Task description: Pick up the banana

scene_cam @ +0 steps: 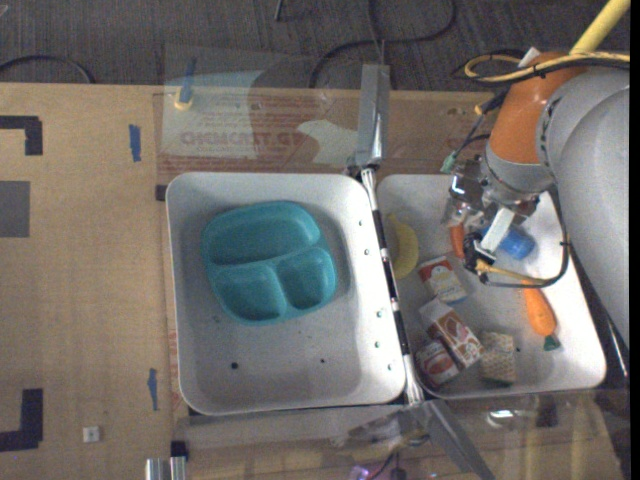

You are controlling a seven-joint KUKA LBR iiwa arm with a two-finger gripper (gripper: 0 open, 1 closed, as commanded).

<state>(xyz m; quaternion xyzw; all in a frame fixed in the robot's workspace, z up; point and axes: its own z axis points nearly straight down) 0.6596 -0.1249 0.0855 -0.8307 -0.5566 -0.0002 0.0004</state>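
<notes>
The banana (pixel 403 246) is yellow and lies in the right bin (pixel 580 368), pressed against its left wall near the back. My gripper (pixel 468 218) hangs over the back middle of that bin, to the right of the banana and apart from it. Nothing of the banana is between the gripper's parts. A small orange piece (pixel 457 240) lies just under the gripper.
A teal divided plate (pixel 270 260) lies in the left bin (pixel 200 368). The right bin also holds a blue object (pixel 517 244), a carrot (pixel 540 313), a small packet (pixel 443 278), a red and white carton (pixel 457 336), a can (pixel 435 364) and a tan block (pixel 498 357).
</notes>
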